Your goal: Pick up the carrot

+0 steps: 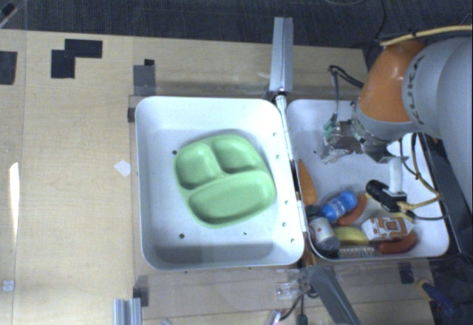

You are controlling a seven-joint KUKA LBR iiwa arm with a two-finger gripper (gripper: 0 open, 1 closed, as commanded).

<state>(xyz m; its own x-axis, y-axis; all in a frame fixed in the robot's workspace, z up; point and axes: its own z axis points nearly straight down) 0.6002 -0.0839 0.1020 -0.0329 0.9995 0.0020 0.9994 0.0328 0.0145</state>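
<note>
Where the arm's grey bulk and orange band crowd the upper right of the frame, the gripper (341,140) hangs over the right bin (310,118), too small and cluttered to make out, so I cannot tell its state; the carrot (306,182) lies along that bin's left wall, right of centre; lower down sit a blue bottle (339,206), a can (323,232) and a small carton (386,227), its print unreadable; the left bin (159,131) holds a green divided plate (224,179).
</note>
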